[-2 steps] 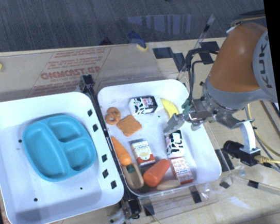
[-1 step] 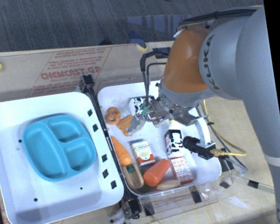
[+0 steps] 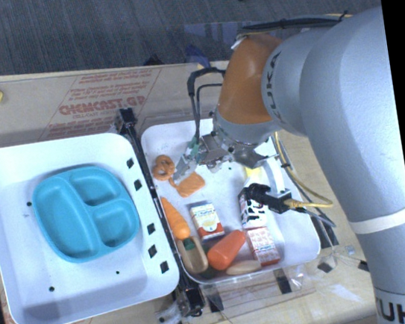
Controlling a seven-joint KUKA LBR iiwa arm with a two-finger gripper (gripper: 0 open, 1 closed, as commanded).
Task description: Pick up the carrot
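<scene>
Jaws cannot be made out: the gripper [image 3: 196,157] is a small dark cluster under the wrist, and whether it is spread or pinched I cannot tell. It sits low over the upper left part of the right bin [image 3: 301,218], just beside a pretzel [image 3: 162,167] and just above an orange slab [image 3: 190,185]; whether it touches either is unclear, and nothing is visibly held.

From the right, the grey arm [image 3: 349,135] crosses the right bin, wide and close to the camera, its orange band [image 3: 247,83] sitting above the wrist and the wrist bent down toward the bin's far end.

Along the right bin's left wall lies the carrot [image 3: 175,218], slanted, below the pretzel and apart from the gripper. Beside it are a small carton [image 3: 206,219], a black-and-white carton [image 3: 253,206], a red-and-white box [image 3: 262,244], a red-orange vegetable [image 3: 227,249] and a brown bottle [image 3: 192,255].

A blue divided plate [image 3: 85,211] lies in the left bin [image 3: 27,297].
</scene>
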